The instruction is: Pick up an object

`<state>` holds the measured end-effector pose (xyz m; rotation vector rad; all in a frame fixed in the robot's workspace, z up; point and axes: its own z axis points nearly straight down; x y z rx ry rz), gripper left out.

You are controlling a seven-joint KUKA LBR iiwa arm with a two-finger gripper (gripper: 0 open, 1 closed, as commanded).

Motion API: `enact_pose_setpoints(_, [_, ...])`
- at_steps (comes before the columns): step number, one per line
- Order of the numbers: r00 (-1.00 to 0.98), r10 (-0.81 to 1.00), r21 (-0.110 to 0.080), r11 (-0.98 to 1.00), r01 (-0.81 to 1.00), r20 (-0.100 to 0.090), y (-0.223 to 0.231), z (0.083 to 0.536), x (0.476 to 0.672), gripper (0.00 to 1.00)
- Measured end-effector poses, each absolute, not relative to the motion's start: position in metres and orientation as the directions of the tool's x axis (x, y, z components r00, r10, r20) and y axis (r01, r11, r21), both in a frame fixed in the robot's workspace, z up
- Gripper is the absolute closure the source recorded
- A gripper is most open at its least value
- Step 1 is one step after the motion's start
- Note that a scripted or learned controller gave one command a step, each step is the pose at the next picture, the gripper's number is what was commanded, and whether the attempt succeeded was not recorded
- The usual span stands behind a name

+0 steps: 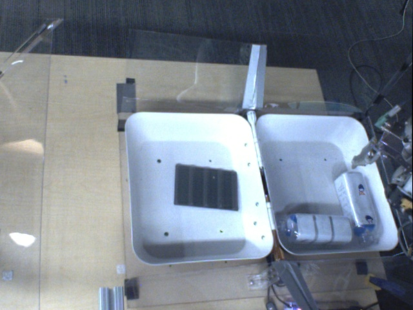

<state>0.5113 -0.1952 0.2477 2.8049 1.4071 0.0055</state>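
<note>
Two bottles (329,228) in rt bin (303,141) — arm at rt edge — tool state unclear

A clear bottle (355,199) lies on its side just below the gripper (369,154), its blue-capped end pointing away from it. A second clear bottle (317,228) lies crosswise, further below and left of the gripper, meeting the first at that end. A dark ribbed pad (206,187) lies flat, well to the gripper's left.
</note>
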Motion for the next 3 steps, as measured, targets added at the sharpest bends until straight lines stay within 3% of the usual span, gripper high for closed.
enact_pose_setpoints(1, [0.827,0.562,0.002,-0.827,0.562,0.002,-0.199,0.228,0.496,0.0])
enact_pose_setpoints(2, [0.881,0.474,0.016,-0.881,0.473,0.018,-0.205,0.138,0.495,0.0])
enact_pose_setpoints(3, [0.826,0.563,0.044,-0.826,0.562,0.032,-0.21,0.126,0.502,0.0])
